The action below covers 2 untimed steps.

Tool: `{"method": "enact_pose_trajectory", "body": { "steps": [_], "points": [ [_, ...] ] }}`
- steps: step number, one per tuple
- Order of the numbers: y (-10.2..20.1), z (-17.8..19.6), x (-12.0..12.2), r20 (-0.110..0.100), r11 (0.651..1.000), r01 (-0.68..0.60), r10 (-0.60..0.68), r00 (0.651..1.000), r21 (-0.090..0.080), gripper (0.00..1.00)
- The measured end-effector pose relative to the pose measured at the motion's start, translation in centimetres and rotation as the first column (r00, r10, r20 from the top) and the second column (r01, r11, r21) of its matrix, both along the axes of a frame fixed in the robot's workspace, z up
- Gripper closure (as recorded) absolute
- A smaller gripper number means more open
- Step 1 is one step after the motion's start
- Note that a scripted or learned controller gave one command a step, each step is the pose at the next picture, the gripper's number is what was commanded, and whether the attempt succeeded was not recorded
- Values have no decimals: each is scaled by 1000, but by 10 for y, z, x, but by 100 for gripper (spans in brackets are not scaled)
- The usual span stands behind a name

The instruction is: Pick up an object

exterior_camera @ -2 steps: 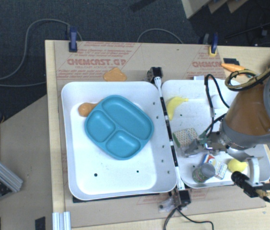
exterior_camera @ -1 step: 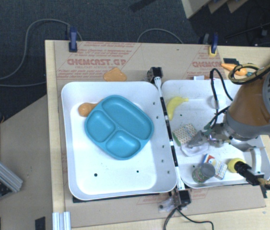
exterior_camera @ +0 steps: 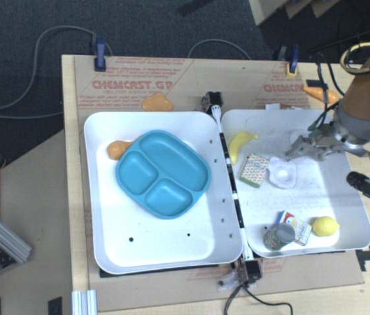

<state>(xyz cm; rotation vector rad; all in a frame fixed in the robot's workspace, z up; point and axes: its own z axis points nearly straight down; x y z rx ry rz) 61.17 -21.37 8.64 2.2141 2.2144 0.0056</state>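
Presently the claw point(exterior_camera: 311, 144) hovers spread and released over the right white bin point(exterior_camera: 342, 192), carrying nothing. The nearest candidate, a small white plastic cup-like piece point(exterior_camera: 282, 173), lies just beside it. Recommended: centre over the piece, descend squarely, then clench.

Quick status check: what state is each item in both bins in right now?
Blue divided plate: flat, tilted askew, left bin.
Orange ball: tucked against plate edge.
Banana: lying, right bin.
Lemon: resting.
Can: on its side.
Gripper: above right bin, holding nothing.
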Motion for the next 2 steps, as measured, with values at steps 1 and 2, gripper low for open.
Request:
{"method": "enact_pose_trajectory", "body": {
  "steps": [1,2],
  "points": [
    [-8,48,59,0,1000,-4,4,1000,0,0],
    [50,54,-33,-15,1000,-1,1,1000,9,0]
  ]
}}
